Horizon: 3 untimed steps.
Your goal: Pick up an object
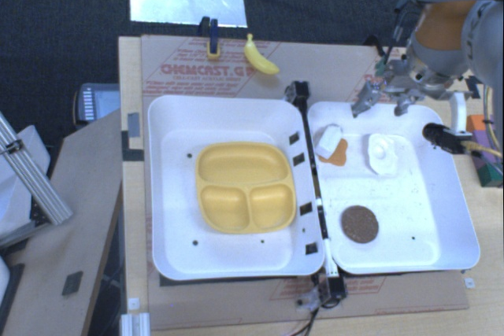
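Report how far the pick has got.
Done: nothing lifted yet. The brown disc, the white piece and the white-and-orange item all lie in the right bin. In hand: the pincer hangs over that bin's far edge. Left: descend, grasp one, lift.

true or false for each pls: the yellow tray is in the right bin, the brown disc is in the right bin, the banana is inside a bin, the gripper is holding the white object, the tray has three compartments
1. The yellow tray is in the right bin. False: it lies in the left bin.
2. The brown disc is in the right bin. True.
3. The banana is inside a bin. False: it lies on the board beyond the bins, near the left bin's far edge.
4. The gripper is holding the white object. False: the object lies on the bin floor, with the gripper above the bin's far edge and nothing seen in it.
5. The tray has three compartments. True.
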Each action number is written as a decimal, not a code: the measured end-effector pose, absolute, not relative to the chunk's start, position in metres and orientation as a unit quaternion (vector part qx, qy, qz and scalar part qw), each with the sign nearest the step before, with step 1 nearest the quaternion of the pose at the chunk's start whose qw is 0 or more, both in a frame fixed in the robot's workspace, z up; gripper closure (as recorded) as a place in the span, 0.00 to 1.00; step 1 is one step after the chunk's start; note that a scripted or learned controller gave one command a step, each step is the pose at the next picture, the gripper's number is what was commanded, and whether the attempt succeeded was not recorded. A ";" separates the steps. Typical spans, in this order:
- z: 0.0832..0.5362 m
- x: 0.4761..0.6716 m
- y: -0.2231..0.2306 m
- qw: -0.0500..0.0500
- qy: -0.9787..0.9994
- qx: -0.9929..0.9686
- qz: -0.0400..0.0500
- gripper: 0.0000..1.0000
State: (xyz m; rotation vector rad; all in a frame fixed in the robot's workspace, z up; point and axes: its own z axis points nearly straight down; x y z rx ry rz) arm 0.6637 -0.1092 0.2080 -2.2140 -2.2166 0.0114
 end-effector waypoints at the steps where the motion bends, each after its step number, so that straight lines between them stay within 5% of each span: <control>1: 0.216 0.666 -0.109 -0.001 -0.708 -0.706 0.000 0.00; 3: 0.117 0.667 -0.108 -0.001 -0.707 -0.707 -0.001 0.00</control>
